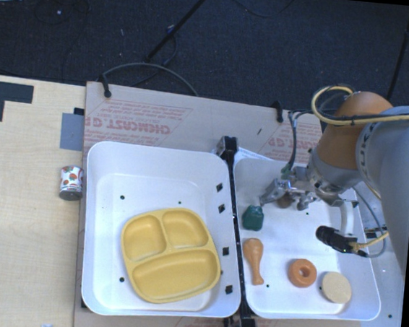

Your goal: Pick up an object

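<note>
a grey kuka arm [380, 156] with an orange band reaches in from the right over the right bin [298, 310], its gripper [286, 194] low over the bin's upper middle, toward the far edge; whether its fingers are spread or pressed together cannot be told from this slanted view, and something small and dark sits at the tips, too unclear to name. four objects lie in the right bin: a small dark green object [253, 217] close to the left edge beside the divider, just below and left of the gripper; an orange-tan drumstick-shaped toy [254, 259] below it, near the left edge, lying lengthwise toward the near edge; an orange doughnut [302, 273] near the middle of the near half; and a pale round biscuit-like disc [336, 287] just beside the doughnut, toward the near right corner. a black cable end [334, 239] hangs from the arm above the doughnut. the left bin [110, 164] carries a yellow three-compartment plate [171, 254] in its near half, slightly turned. both bins rest on a cardboard sheet [158, 122] on the wooden bench [8, 233]; a small patterned can [71, 181] lies on its side just outside the left bin's left edge.
</note>
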`<state>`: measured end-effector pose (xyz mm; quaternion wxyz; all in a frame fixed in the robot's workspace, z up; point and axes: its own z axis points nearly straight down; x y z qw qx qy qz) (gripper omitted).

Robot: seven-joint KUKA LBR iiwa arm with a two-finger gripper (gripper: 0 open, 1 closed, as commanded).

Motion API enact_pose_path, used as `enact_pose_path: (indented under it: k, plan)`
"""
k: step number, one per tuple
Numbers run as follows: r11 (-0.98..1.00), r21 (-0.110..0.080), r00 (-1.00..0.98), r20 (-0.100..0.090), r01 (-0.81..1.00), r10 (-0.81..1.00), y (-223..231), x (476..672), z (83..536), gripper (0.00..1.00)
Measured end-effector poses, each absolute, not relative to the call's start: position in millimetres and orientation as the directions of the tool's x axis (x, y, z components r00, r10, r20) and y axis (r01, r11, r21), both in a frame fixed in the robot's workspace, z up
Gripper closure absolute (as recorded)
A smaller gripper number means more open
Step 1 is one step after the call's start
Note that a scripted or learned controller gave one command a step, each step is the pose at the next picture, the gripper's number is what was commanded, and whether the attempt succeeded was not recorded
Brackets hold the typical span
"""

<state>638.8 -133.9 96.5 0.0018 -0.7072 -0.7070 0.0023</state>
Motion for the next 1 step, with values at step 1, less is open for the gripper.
enact_pose_path:
  k: [1]
  plan:
    - [-0.001, -0.005, 0.001, 0.001, 1.0, 1.0, -132.7, 638.5, 87.1, 0.0]
